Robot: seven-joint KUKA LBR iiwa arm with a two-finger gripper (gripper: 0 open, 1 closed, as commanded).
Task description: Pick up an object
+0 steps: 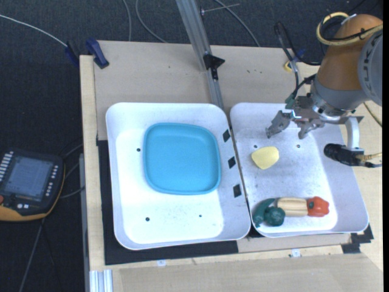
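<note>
In the right bin (340, 181) a pale yellow lump (265, 157) lies near the left wall. Along the bin's front edge sit a green toy (269, 215), a tan cylinder (292, 207) and a red piece (317, 207), touching in a row. My gripper (290, 130) hangs over the back of the right bin, up and to the right of the yellow lump. Its fingers (275, 127) are spread open with nothing between them.
A blue square plate (181, 158) lies in the left bin (121, 187). A metal pole (196, 23) slants up from the bench behind the bins. A black cable plug (340, 153) hangs off the arm over the right bin's right side.
</note>
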